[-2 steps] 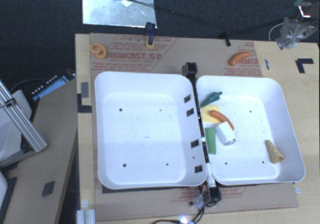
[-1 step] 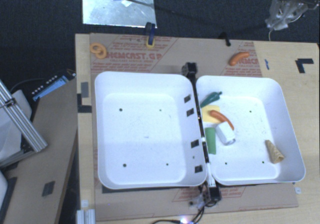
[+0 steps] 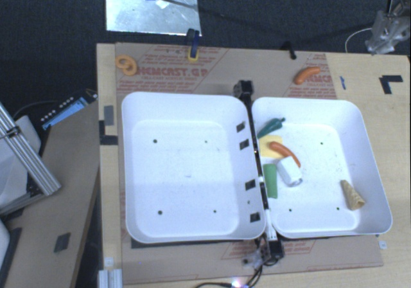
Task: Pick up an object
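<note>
while the claw's state cannot be told, a cone (image 3: 352, 195) lies in the right bin (image 3: 369, 152).

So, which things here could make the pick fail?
1. The pepper, carrot, white cylinder and green block lie crowded together against the divider, so the tool may catch two items or strike the wall.
2. The cone lies alone but near the right bin's sloped edge, so it may slide away instead of being gripped.
</note>
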